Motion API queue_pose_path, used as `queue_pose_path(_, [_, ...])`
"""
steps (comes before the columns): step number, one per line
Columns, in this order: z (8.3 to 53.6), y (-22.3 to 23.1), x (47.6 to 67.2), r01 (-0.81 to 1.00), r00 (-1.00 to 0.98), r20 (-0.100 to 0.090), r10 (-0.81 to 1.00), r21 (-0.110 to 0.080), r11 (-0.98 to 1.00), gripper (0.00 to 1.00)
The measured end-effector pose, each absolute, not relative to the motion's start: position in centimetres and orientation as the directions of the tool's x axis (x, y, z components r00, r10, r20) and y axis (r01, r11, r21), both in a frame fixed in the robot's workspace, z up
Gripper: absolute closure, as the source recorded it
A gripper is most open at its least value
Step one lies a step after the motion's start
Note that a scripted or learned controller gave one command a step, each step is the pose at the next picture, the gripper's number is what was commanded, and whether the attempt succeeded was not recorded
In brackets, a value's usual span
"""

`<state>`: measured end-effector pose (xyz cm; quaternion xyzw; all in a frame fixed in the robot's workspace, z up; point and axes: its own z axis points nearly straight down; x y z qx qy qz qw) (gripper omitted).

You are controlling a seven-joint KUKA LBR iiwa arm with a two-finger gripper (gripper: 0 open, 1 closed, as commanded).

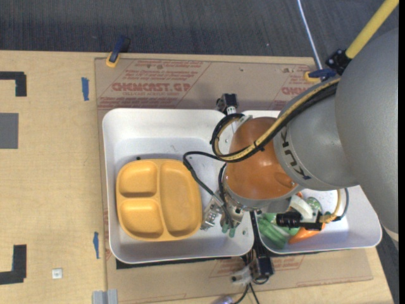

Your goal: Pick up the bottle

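The grey arm with its orange band covers the divider between the two bins. My gripper points down at the lower right corner of the left bin, just right of a yellow tray. In the right bin a green item that may be the bottle lies partly under the wrist, right of the gripper. A white-and-green item and an orange item lie beside it. Nothing is seen held in the gripper.
A yellow three-compartment tray takes up the lower middle of the left bin. Black cables loop from the wrist over that bin. The bins rest on a cardboard sheet held by clamps.
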<state>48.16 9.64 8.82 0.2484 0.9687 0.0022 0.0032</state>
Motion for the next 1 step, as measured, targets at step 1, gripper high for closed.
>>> queue_pose_path(1, [18.50, -0.91, 48.01, 0.585, -0.811, -0.002, 0.585, 0.001, 0.811, 1.00])
